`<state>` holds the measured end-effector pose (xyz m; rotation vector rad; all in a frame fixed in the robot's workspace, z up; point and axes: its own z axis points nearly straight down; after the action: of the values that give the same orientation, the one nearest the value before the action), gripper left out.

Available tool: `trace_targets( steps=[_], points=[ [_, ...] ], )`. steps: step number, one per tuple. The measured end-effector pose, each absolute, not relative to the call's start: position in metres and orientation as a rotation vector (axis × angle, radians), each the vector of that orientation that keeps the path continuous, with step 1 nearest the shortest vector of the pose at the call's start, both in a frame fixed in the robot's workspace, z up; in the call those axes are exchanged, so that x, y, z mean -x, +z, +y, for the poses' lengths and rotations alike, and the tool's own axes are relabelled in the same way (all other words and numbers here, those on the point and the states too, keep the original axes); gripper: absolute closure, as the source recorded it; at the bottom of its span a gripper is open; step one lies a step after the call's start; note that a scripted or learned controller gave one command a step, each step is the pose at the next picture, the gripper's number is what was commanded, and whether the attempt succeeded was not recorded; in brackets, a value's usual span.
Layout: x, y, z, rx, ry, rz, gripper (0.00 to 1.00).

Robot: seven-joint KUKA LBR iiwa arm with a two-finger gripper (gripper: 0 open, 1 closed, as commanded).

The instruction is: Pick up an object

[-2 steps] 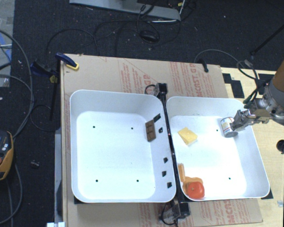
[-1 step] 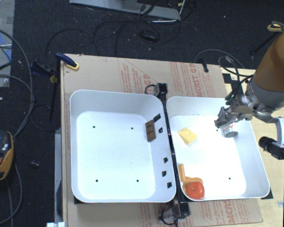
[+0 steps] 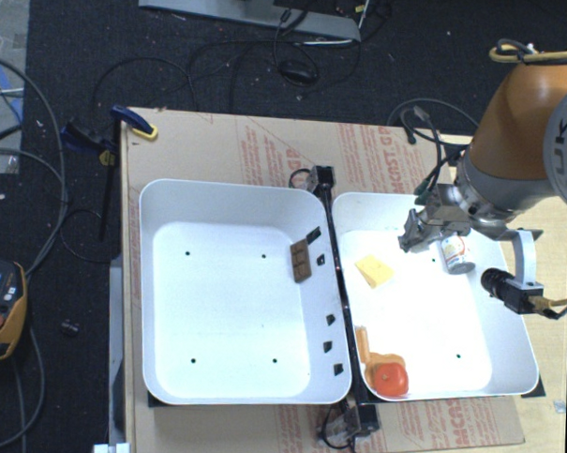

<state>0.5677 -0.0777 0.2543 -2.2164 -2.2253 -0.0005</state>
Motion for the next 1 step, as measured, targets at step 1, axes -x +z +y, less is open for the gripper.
trace_targets(
  steps=[1],
  points=[
    [-0.5827, 0.2426, -0.036, 2.216, 0.0, -2.225, 1.0]
  ],
)
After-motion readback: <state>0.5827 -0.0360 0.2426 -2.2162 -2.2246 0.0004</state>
